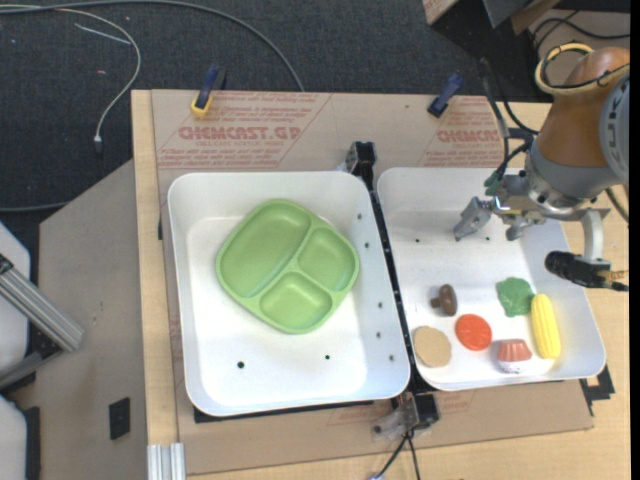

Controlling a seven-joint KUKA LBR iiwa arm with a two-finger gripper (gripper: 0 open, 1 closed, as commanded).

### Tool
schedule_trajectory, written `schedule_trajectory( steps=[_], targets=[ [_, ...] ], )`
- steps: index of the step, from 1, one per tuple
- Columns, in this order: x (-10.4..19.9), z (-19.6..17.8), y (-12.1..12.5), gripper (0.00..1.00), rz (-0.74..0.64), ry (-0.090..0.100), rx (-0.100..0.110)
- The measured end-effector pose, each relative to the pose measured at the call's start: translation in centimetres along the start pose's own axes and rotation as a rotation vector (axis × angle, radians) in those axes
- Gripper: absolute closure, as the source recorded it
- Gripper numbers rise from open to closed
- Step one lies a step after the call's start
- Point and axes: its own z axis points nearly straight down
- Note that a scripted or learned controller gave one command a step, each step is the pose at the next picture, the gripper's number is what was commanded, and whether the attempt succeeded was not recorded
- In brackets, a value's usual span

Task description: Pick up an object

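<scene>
My gripper hangs open over the back of the right bin, with nothing between its fingers. Below it, toward the bin's front, lie several toy foods: a brown chestnut-like piece, a green leafy piece, a yellow corn cob, a red tomato, a tan round cookie and a pink cupcake. The gripper is well apart from all of them.
The left bin holds a green divided plate. A black strip runs between the two bins. The arm's grey and orange wrist stands at the right, with cables behind it.
</scene>
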Motion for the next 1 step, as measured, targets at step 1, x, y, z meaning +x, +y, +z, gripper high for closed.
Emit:
schedule_trajectory(
  steps=[1],
  targets=[
    [0.07, 5.26, -0.03, 0.0, -0.001, 0.0, -0.001]
  ],
)
